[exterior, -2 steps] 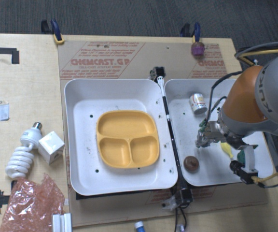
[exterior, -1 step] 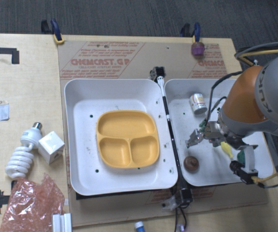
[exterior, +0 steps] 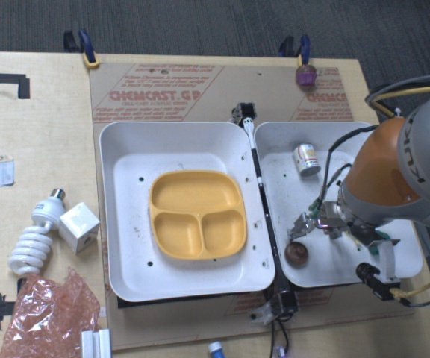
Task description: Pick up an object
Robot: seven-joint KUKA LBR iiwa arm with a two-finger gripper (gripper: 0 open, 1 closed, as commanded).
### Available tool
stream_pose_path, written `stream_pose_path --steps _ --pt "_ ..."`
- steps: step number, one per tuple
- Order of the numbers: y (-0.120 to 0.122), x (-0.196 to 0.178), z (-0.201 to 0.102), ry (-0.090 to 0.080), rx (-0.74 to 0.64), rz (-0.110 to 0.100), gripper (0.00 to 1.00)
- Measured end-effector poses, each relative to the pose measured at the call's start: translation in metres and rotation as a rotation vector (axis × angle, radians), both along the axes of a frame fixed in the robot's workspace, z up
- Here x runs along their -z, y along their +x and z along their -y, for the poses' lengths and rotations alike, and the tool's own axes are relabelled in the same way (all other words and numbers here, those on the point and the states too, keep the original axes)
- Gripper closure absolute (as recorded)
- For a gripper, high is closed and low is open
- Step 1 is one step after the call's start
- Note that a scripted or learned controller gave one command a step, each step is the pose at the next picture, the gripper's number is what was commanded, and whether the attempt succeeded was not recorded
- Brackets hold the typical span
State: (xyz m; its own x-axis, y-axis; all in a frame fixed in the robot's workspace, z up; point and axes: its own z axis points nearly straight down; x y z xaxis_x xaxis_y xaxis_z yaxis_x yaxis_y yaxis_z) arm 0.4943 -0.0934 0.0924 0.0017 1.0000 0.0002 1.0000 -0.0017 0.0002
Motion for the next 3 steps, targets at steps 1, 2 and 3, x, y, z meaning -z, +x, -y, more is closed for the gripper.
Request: stream_pose_path --steps 1,2,3 --pt "0.001 -0.010 0.001 -0.001 0.001 0.002 1.00" --pt "0.030 -0.100 -0.068 -0.001 -0.004 0.002 1.00" --pt "0.030 -0.100 -0.068 -0.001 -0.004 0.001 0.00"
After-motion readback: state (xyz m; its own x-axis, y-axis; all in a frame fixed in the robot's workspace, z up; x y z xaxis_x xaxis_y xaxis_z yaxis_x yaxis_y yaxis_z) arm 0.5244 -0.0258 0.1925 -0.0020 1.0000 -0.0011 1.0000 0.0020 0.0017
